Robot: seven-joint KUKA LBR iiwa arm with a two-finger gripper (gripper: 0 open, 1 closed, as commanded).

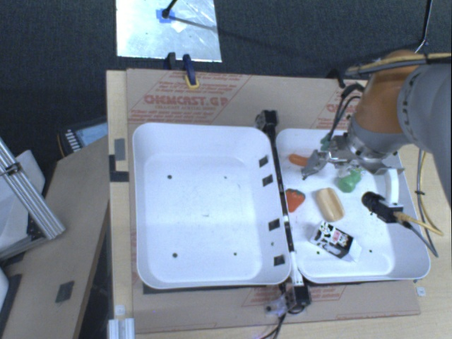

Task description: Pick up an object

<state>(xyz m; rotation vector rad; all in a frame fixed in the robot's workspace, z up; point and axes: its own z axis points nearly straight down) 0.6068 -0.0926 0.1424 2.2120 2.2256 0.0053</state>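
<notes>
The gripper [311, 168] hangs low over the right bin [406, 260], just up the view and a little left of the tan block [329, 203]. Nothing can be seen in its hold, and whether it stands wide or narrow I cannot tell (its metal parts run together at this slant). The grey arm [427, 111], with its orange band [381, 101], reaches in from up and to the right of the tan block.

Nearest the gripper is an orange piece [298, 159], farther up and left of the tan block. One end of it is just beside the gripper, though I cannot tell if they touch. A green piece [348, 183] sits just up and right of the tan block, partly covered by the wrist. A red piece with a green top [294, 199] lies left of the tan block, near the bin's left wall. A black-and-white carton [333, 241] lies tilted just below the tan block, apart from it.

The left bin [205, 210] lies well to the left of the tan block, across the shared edge. Both bins rest on a cardboard sheet [212, 97]. Far up and left of the tan block, a shiny foil sheet [169, 20] lies on the dark floor.
</notes>
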